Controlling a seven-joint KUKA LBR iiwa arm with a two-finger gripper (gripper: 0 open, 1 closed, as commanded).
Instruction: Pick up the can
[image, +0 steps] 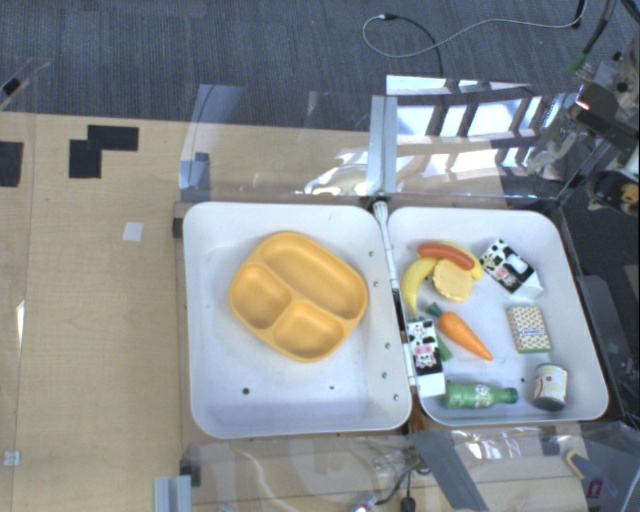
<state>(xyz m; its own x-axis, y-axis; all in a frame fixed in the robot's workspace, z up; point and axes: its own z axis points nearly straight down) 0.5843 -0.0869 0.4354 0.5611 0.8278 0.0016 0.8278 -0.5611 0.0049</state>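
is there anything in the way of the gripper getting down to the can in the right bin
Nothing visible covers the can. It sits apart in the right bin's near right corner, top exposed. Closest things are the green bottle to its left and the cracker pack just beyond it, neither touching. The arm's end is at the view's upper right.

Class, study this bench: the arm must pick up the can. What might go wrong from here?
1. The can sits in the near right corner of the right bin, so the fingers may hit the wall.
2. The green bottle lies just beside it and could be nudged or grabbed instead.
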